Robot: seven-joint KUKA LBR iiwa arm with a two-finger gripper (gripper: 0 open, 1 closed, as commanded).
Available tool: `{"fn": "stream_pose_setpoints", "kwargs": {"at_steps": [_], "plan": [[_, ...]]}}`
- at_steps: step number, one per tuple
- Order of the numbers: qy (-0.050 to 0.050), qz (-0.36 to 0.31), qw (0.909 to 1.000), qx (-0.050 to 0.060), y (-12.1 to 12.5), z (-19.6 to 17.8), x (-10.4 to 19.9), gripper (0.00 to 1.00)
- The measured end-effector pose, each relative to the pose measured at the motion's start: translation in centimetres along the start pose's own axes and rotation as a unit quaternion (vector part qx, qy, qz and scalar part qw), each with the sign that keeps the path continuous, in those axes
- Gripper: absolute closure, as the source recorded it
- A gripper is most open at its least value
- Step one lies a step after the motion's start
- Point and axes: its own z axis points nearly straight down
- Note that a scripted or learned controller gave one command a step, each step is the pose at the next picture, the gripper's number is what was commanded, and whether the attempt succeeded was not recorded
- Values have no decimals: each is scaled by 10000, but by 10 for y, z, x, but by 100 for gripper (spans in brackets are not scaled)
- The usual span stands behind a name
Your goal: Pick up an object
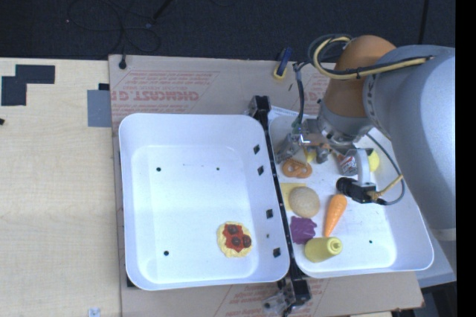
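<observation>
Two shallow white plastic bins (141,159) sit on a pale wooden bench (52,196), dark floor behind. The gripper (312,148) hangs over the right one; its opening cannot be judged.

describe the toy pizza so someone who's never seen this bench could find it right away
Start at the left white bin, the one away from the arm. Near its front right corner lies the toy pizza: a flat yellow round with red topping. It lies alone, while the other toys cluster in the right bin.
</observation>
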Motion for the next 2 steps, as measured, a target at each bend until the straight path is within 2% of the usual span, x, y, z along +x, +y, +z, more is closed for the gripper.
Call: {"fn": "stream_pose_setpoints", "kwargs": {"at_steps": [1,2], "plan": [[-1,4,10000,25,-20,1,-1,0],[1,5,10000,21,-19,-10,-1,100]]}}
